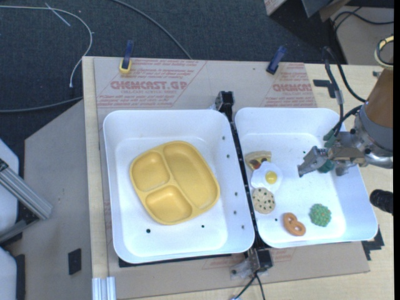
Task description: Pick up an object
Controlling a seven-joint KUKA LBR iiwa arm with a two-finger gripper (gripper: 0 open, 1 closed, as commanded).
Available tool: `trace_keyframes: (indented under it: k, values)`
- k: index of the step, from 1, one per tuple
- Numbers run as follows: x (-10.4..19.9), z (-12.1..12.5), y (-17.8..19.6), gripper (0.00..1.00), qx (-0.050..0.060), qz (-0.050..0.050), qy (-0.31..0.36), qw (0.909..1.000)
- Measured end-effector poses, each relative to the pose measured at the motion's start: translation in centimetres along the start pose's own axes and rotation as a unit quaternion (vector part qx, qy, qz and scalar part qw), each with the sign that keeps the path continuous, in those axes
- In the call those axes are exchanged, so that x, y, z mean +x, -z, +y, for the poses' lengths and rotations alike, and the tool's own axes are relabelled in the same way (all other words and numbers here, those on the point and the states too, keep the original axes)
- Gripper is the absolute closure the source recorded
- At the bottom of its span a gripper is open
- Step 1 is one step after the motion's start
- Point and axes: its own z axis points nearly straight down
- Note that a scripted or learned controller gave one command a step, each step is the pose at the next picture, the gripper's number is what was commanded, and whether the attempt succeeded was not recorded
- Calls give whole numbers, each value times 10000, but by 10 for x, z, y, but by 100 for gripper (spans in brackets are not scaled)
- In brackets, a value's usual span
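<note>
Several toy foods lie in the right bin [294,122]. Along its left wall sit a sandwich wedge [258,160], a fried egg [267,177] and a speckled cookie [263,200]. Near the front edge are an orange pretzel [293,224] and a green broccoli piece [320,215]. My gripper [314,162] hangs over the middle right of this bin, to the right of the egg and above the broccoli in the picture. I cannot make out anything held in it.
The left bin [122,136] holds a yellow divided plate [174,181]. A black divider clamp [224,100] sits between the bins at the back. Two blue clamps [127,58] [275,60] pin the cardboard base. Cables run at the right.
</note>
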Motion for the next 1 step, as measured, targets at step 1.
trace_keyframes:
  k: [1]
  values:
    - [0,2,5,0,-59,-8,15,10000]
